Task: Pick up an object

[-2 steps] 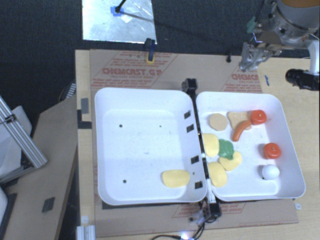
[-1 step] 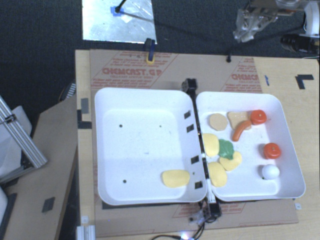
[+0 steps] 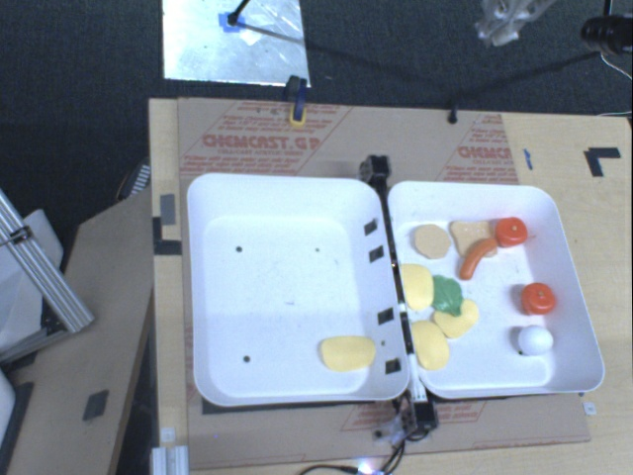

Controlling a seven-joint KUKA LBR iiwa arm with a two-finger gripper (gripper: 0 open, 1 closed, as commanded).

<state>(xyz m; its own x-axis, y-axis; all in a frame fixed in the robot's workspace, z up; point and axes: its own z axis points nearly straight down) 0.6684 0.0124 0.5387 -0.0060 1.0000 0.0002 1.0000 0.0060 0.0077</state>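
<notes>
My gripper (image 3: 506, 20) hangs at the top right of the camera view, high above the bench and behind the right bin (image 3: 569, 265); its fingers are blurred. The right bin holds a tan round piece (image 3: 431, 241), a tan slice (image 3: 472, 234), an orange sausage shape (image 3: 477, 257), two red tomato-like pieces (image 3: 511, 232) (image 3: 537, 298), a white ball (image 3: 535, 340), a green piece (image 3: 447, 294) and several yellow pieces (image 3: 416, 287). In the left bin (image 3: 277, 216), a yellow piece (image 3: 347, 353) lies near the front right corner.
A hinge strip with black clips (image 3: 386, 285) separates the two bins. A shiny metal sheet (image 3: 233, 26) lies on the dark floor at the back left. A metal frame (image 3: 35, 265) stands at the left edge. Cables cross the floor behind the bench.
</notes>
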